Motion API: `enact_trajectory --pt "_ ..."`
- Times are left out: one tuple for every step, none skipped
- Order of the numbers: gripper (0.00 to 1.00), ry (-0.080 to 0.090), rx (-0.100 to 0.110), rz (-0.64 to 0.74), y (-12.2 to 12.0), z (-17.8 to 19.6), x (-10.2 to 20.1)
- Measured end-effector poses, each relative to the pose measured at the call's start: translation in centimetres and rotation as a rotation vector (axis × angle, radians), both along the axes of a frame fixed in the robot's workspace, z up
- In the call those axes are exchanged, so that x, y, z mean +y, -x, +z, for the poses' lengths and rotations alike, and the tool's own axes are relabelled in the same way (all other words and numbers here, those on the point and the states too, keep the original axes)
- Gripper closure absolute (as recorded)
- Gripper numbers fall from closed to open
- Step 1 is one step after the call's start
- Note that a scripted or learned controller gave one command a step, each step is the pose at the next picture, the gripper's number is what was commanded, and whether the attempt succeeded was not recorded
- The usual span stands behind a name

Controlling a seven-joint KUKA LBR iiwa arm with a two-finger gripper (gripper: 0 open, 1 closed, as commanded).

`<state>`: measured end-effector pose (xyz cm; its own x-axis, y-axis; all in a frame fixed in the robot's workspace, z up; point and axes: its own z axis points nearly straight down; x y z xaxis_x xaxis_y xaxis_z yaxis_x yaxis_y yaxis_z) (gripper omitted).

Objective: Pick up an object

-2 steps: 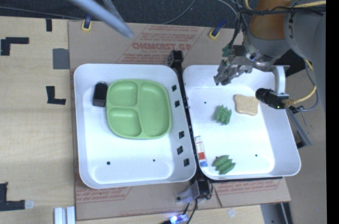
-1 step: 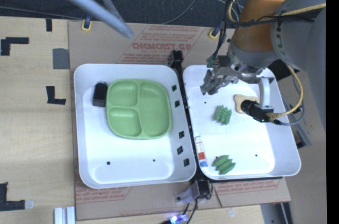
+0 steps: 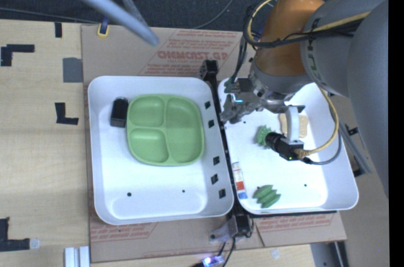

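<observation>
**A:** What lies nearest us in the right bin [image 3: 334, 199]?

**B:** A green pod [image 3: 266, 195] by the near rim, well apart from the end effector [image 3: 235, 109] and on our side of it. It looks light and a little soft, so I'd take it across its narrow middle.

**A:** And the small striped packet [image 3: 238, 177]?

**B:** That's straight toward us from the end effector, close to the dividing wall. It's flat and probably slippery, so I'd judge it a poor hold.

**A:** Anything closer in?

**B:** A leafy green piece [image 3: 262, 133] sits just beside the end effector, on the arm's side. It's light and likely squashy, so a gentle pinch on its bulk should do.

**A:** Is the end effector spread or pressed together?

**B:** I can't tell. It hangs low by that bin's left wall.

**A:** And beyond the wall?

**B:** In the left bin [image 3: 101, 133] there's a green divided plate [image 3: 165, 130], stiff and wide and best taken by its rim. A black block [image 3: 118, 112] lies just beside the plate's far edge.
</observation>
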<state>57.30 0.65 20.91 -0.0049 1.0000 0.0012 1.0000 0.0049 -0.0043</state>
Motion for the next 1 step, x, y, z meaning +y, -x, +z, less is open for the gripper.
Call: enact_trajectory --pt "1.00 -0.001 -0.001 0.002 2.64 0.84 5.08"
